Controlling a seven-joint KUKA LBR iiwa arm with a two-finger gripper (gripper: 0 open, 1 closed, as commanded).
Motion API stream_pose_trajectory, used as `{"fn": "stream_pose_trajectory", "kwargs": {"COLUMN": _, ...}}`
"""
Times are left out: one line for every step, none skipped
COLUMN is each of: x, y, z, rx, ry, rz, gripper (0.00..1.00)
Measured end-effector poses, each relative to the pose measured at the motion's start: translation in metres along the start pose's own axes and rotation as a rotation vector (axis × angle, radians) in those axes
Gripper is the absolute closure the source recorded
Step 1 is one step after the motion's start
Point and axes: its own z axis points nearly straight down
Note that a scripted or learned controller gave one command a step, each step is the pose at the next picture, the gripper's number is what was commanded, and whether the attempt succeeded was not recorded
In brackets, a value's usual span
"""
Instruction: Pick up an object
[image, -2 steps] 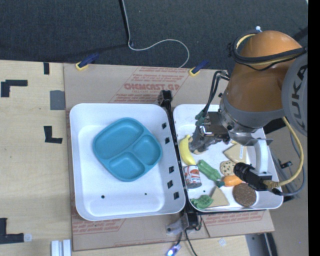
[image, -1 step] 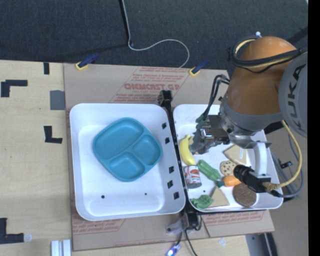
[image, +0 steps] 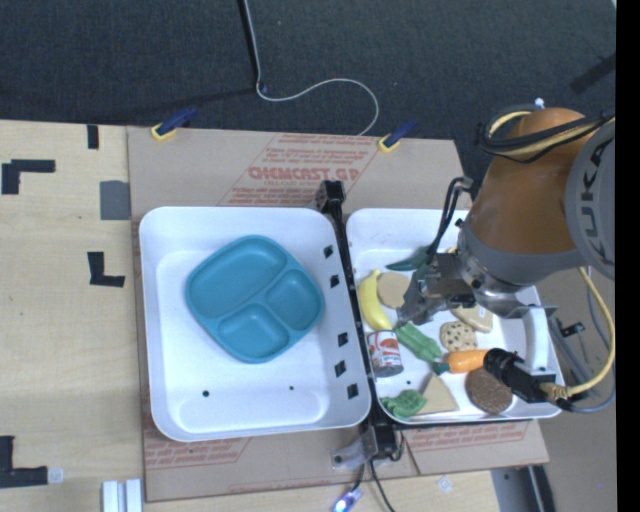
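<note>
Grey gripper (image: 428, 300) hovers low in right bin (image: 372, 228) at frame right, finger state unclear; reach step. Green pickle (image: 421, 341) just below, next: descend and close on it

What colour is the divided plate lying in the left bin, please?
The divided plate is a plain light blue, seen clearly in the camera view.
</note>
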Motion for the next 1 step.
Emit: {"fn": "stream_pose_trajectory", "kwargs": {"x": 0.0513, "y": 0.0014, "z": -0.1159, "rx": -0.018, "ry": 0.004, "rz": -0.012, "gripper": 1.00}}
